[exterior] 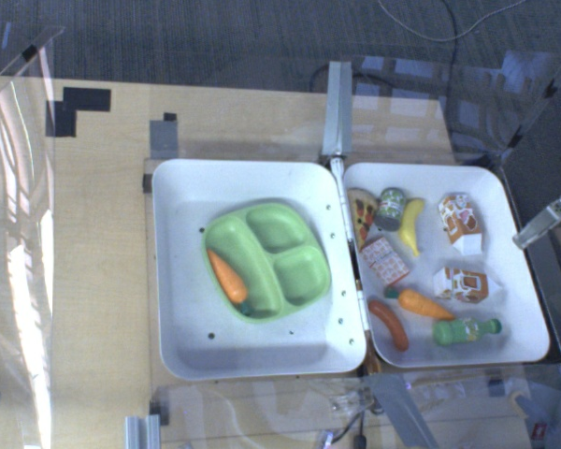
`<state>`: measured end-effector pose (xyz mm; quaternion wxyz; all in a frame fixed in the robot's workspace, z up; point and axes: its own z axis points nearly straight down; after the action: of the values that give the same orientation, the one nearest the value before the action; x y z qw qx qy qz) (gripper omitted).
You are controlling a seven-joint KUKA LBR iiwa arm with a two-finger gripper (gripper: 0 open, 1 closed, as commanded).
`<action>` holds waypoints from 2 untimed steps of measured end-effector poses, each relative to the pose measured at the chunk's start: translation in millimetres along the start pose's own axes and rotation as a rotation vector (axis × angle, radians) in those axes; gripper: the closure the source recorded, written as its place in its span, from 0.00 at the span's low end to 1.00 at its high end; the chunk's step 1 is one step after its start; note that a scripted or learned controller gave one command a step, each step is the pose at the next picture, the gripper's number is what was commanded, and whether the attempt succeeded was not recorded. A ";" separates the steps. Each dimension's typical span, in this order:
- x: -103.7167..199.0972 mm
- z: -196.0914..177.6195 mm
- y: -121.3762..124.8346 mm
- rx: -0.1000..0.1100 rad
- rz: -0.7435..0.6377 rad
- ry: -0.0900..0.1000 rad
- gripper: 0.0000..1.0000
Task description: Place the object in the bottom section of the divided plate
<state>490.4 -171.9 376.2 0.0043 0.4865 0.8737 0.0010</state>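
Observation:
A green divided plate [297,274] lies in the middle of the left white bin [187,344]. An orange toy carrot [228,277] rests in the plate's long section, on its left and lower side. The two smaller sections hold nothing. A grey end of my gripper [535,229] pokes in at the right edge, above the right rim of the right bin [514,251]. It hangs apart from every object, and nothing shows in it.
The right bin holds several toy foods: a pizza slice [362,215], a can [390,208], a banana [410,224], two small cartons [458,221] [463,285], a checked box [384,261], a second carrot [425,304], a sausage [390,324] and a green bottle [466,329].

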 end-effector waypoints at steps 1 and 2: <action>-38.5 -1.4 0.2 0.001 0.082 0.000 0.00; -25.9 -50.3 -18.3 0.001 0.434 0.000 0.00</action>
<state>488.1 -203.4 426.6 0.0037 0.6633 0.7483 0.0013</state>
